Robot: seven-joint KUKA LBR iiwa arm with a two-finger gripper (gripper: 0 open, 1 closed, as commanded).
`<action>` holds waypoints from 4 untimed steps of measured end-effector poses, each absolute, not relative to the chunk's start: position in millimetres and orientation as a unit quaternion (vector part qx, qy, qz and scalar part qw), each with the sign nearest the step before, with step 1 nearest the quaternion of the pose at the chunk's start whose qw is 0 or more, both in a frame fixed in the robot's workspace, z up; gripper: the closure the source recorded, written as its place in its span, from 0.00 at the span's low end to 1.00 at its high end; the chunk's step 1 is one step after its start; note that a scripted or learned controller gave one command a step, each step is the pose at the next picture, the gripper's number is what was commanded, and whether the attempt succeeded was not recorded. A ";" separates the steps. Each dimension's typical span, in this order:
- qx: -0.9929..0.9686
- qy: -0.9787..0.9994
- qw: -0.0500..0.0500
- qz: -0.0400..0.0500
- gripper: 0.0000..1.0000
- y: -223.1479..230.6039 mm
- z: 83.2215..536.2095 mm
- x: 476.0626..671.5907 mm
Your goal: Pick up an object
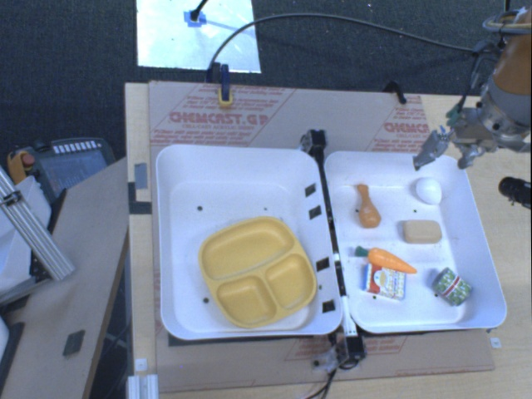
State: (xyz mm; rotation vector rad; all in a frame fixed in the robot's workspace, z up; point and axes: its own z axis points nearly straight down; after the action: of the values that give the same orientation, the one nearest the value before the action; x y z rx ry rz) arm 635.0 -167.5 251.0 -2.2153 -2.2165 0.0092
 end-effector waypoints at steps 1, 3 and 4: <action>-0.706 -0.708 -0.001 0.000 0.00 -167.1 258.1 637.2; -0.706 -0.708 0.000 0.000 0.00 -158.9 161.1 642.1; -0.707 -0.708 0.001 0.001 0.00 -167.5 107.6 636.6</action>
State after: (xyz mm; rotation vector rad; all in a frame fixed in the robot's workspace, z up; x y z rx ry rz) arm 636.6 -167.5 107.6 -2.2191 -2.2222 0.0024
